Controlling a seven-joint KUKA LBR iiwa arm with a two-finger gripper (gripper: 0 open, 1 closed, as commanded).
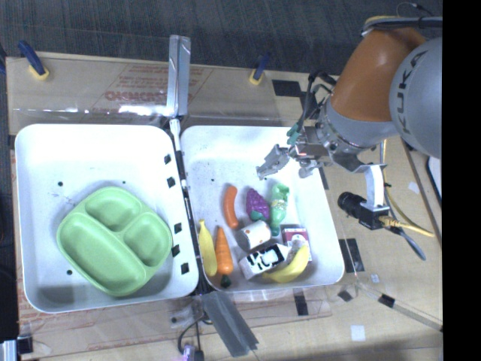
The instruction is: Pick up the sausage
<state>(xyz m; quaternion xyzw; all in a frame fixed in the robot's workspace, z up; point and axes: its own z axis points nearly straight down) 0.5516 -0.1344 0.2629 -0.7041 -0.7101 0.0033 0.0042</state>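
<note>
Front rim of the right bin (263,290): lowest in the camera view and nearest the lens; well below the claw.
Banana (291,265): lies along that front rim, well below the claw and a little to its right, curled round a small black-and-white box (263,259).
Carrot (224,251): orange, lengthwise, below and left of the claw, just beside a thin yellow fruit (206,248) near the bin's left wall.
Sausage (231,205): orange-red, short, lying on the bin floor below and left of the claw, apart from it; its lower end is near the carrot's top.
Grapes (258,202): purple bunch, almost straight below the claw, between the sausage and a green bottle-like toy (279,204).
Claw (281,160): hangs over the upper middle of the right bin, tips pointing left and down; its two fingers look spread, with nothing between them.
Arm (376,74): grey with an orange band, comes in from the right, above and right of the claw.
Left bin (45,149): far left of the claw, beyond the dividing walls.
Green plate (114,238): three compartments, sits in the left bin's lower half, well left of and below the claw.
Blue clips (34,60): on the bench's far edge, above and left of the claw.
</note>
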